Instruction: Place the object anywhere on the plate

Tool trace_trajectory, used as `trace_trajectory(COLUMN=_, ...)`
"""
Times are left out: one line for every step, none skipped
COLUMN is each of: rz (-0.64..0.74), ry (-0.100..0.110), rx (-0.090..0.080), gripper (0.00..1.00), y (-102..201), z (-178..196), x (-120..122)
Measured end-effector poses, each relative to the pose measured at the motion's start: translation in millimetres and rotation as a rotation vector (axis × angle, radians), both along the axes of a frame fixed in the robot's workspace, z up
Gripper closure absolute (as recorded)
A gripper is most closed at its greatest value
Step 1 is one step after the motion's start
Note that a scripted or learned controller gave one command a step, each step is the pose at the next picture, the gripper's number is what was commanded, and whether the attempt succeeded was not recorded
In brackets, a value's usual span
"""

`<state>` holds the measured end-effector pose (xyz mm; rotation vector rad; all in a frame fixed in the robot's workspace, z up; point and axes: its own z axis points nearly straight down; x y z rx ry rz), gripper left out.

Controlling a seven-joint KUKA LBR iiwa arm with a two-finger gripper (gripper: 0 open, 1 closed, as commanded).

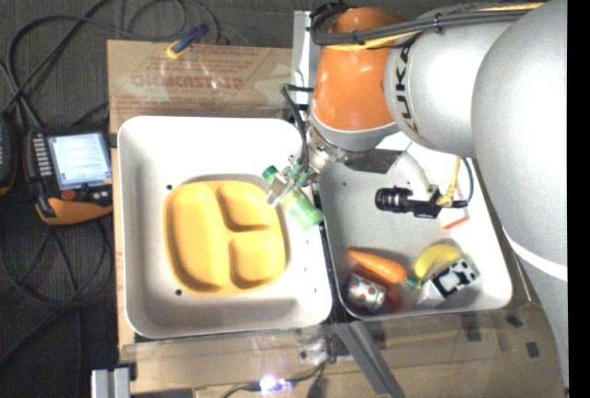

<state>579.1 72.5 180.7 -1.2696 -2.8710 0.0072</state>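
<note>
A yellow divided plate (221,235) lies in the left bin (147,147). My gripper (288,182) hangs over the plate's right rim, beside the wall between the two bins. It is shut on a light green bottle (304,210) with a dark green cap (270,173). The bottle slants from the cap at upper left down to the right. Its lower end reaches over the dividing wall. The fingertips are partly hidden by the bottle.
The right bin (489,295) holds a carrot (378,265), a banana (435,258), a shiny round can (365,291) and a black-and-white block (455,278), all near its front. My arm covers that bin's back part.
</note>
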Motion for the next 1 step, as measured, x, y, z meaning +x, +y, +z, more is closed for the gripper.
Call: trace_trajectory(rz=0.000, ry=0.000, rx=0.001, gripper=0.00, y=0.4, z=0.0, x=0.0)
